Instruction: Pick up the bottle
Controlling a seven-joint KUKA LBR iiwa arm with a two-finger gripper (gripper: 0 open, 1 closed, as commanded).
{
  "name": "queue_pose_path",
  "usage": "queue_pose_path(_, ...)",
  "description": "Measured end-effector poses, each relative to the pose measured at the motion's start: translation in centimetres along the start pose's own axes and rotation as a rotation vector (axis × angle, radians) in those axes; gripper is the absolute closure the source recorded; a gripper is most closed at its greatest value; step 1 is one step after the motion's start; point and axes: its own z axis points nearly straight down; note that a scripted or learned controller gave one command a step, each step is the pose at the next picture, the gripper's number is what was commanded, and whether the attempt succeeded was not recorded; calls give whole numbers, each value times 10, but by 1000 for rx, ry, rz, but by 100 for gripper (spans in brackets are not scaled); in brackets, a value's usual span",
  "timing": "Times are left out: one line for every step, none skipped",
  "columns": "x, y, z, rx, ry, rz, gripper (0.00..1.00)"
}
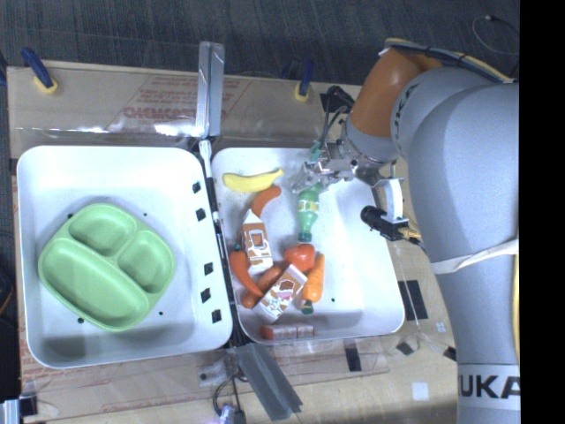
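The right bin (375,276) is being crowded with stuff. The green bottle (307,215) is being left lying near its far edge, just under the hand (316,173); whether that's clenched can't be told.

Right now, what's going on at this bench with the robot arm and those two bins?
A grey KUKA arm reaches in from the right, its tool low over the upper part of the right bin, right at the top of a green bottle. The bottle looks to be still in the bin, near a banana, carrots and small cartons. Whether the tool has closed on it can't be made out. The left bin holds a green divided plate.
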Motion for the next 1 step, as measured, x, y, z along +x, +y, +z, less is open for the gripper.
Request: queue_pose_path(88,-1,-119,-1,2,70,100)
